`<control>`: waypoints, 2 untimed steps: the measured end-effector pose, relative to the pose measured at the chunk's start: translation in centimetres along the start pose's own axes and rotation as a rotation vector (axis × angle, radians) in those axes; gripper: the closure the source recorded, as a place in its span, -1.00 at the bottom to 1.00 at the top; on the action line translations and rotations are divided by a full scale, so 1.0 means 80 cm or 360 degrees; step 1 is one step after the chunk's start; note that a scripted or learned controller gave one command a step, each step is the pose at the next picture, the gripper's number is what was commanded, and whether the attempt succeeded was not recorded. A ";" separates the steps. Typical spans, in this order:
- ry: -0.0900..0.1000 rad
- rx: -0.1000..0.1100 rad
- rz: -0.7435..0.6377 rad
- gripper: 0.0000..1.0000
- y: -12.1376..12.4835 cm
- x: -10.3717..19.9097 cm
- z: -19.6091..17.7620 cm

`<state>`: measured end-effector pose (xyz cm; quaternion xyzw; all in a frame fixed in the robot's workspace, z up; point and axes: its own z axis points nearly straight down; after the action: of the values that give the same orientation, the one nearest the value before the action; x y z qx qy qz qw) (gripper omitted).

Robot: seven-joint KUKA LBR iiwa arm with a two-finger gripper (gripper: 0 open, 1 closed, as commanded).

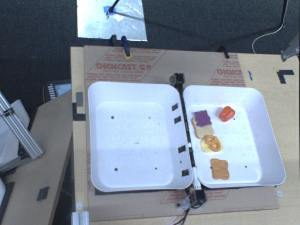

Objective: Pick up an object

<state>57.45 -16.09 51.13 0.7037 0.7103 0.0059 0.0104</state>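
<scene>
Clutter worries me: purple slab (202, 118) overlaps tan bread piece (203, 129) by the right white bin's (262, 121) left wall, so I risk a slipping pinch; gripper state I cannot tell.

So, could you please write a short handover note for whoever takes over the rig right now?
Gripper: nothing to report on its state from this camera view.
Objects: all four sit in the right bin, in its left half. A purple-topped toast piece lies nearest the divider, a red-orange pepper-like toy to its right, a yellow pretzel-like piece below the toast, and a brown waffle-like piece nearest the front edge.
Left bin: white, beside the right one.
Done: no pick yet; every object rests on the bin floor.
Left: choose one object, grasp it and lift it.
</scene>
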 end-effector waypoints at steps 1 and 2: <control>0.0005 0.0022 0.0001 1.00 -0.002 -0.002 -0.003; 0.0011 0.0028 -0.0003 1.00 0.024 0.084 -0.031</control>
<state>59.22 -9.31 53.62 0.7031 0.7111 0.0021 0.0016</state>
